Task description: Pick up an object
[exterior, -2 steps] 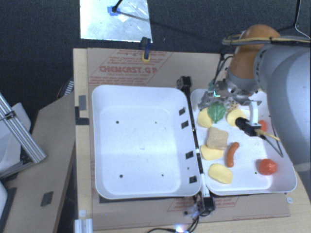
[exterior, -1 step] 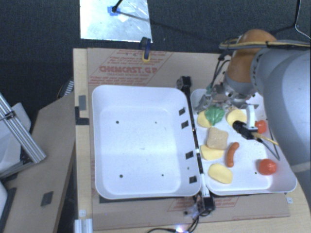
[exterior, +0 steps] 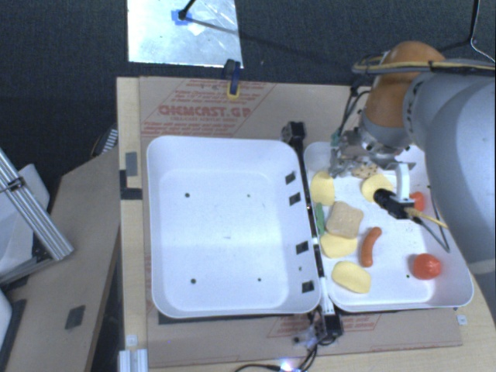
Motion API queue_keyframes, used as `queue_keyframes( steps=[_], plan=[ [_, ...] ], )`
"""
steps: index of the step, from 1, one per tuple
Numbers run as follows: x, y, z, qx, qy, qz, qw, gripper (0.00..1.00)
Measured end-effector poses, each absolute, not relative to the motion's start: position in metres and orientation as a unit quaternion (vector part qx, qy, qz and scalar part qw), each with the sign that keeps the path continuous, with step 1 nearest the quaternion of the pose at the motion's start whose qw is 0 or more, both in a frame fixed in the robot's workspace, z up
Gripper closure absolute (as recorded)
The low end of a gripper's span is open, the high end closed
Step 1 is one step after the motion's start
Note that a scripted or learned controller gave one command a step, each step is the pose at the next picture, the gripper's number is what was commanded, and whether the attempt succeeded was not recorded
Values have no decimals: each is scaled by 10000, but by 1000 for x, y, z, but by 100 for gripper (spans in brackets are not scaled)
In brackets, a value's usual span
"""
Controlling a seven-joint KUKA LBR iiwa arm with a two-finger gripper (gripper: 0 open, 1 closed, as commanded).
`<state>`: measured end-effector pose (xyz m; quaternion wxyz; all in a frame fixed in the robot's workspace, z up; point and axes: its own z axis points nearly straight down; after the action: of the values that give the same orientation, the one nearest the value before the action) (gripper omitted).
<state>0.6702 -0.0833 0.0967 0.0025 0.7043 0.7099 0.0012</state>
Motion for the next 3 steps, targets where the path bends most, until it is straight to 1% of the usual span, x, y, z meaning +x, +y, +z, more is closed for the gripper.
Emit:
queue_keyframes(
  steps=[1, 2, 3],
  plan=[
    [670, -33, 287, 7040, 7101, 48, 46, 100],
    [619, 8, 421, 7039, 7103, 56, 41, 100],
    [525, 51, 396, 7042, 7100, -7, -22, 100]
  ],
)
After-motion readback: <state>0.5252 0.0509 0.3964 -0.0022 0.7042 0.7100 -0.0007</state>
